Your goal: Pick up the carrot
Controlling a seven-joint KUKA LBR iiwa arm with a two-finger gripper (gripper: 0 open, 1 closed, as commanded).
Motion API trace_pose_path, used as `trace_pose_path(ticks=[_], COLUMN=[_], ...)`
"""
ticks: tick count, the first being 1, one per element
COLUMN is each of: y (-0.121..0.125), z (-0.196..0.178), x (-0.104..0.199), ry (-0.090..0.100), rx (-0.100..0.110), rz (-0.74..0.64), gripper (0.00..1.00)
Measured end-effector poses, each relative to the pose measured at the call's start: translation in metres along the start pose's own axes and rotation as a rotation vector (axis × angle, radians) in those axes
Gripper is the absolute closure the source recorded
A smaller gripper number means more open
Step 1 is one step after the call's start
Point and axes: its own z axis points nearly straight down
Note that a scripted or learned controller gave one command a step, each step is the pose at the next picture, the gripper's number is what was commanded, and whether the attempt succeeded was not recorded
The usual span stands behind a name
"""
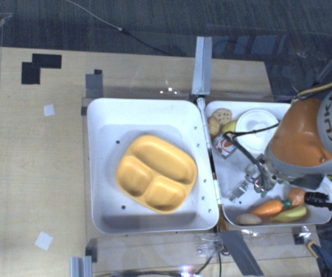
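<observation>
The carrot [268, 208] is orange with a green tip and lies near the front wall of the right bin [228, 210], beside a yellow banana [290, 214]. My gripper [240, 191] hangs low over the right bin, just left of and slightly behind the carrot. Nothing shows between its metal fingers. The arm's orange band [295, 137] covers the bin's right part.
The left bin [102, 154] holds a yellow divided dish [155, 172]. In the right bin lie a cookie [219, 120], a white bowl [257, 123], a small red-and-white can [225, 146], a beige piece [249, 219] and a reddish fruit [296, 196].
</observation>
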Motion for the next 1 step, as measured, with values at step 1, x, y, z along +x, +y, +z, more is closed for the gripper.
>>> trace_pose_path(ticks=[1], y=[0.0000], z=[0.0000], x=[0.0000], ry=[0.000], rx=[0.000], rz=[0.000], gripper=[0.00])
